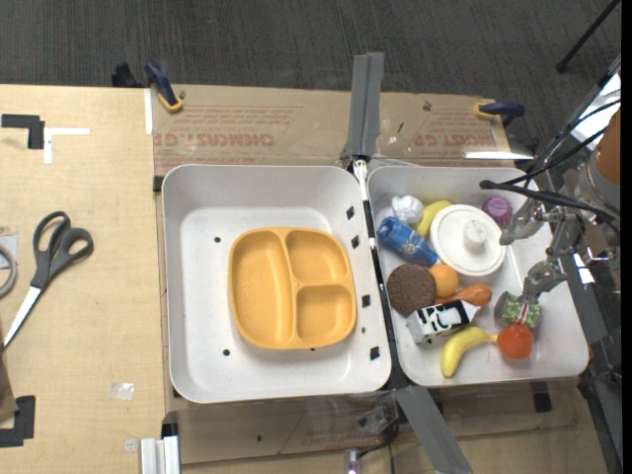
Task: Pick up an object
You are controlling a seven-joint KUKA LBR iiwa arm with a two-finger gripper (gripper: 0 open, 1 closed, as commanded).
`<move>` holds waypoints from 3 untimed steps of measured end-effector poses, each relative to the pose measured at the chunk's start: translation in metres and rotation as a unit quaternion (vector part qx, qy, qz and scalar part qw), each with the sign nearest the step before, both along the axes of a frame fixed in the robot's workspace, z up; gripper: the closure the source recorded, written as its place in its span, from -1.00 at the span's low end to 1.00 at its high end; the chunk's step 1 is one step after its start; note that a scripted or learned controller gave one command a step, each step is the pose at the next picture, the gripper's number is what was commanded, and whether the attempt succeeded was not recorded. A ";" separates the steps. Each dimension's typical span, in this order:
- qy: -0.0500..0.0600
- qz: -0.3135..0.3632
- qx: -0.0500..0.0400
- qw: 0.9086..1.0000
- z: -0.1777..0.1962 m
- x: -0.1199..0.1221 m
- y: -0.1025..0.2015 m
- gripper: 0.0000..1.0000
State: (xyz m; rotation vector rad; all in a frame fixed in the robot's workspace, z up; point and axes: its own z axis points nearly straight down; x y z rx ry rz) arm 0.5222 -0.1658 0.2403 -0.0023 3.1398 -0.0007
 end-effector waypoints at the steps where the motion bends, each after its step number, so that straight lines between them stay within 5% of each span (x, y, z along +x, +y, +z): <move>1: 0.000 -0.010 0.000 1.000 -0.144 -0.021 0.027 -1.00; 2: 0.002 -0.168 0.000 0.986 -0.147 0.035 0.036 -1.00; 3: 0.001 -0.200 0.000 0.980 -0.149 0.024 0.070 -1.00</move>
